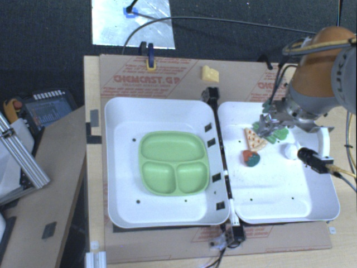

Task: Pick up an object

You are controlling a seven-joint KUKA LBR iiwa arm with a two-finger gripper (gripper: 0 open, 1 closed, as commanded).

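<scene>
Pincer [271, 123] low in right bin [290, 205], over green item [279, 134] | opening: cannot tell | pizza-slice toy [255, 139] just left of pincer | red-teal ball [251, 158] below slice | white ball [290, 150] right of slice | green tray [173, 162] in left bin [120, 149]

Bench [95, 177] w/ 2 white bins [120, 149], cardboard sheet [167, 77].

Open bin floor [279, 188] below toys [254, 149]

dark carpet floor [44, 38] w/ foil sheet [131, 13], tan bench [92, 82].
</scene>
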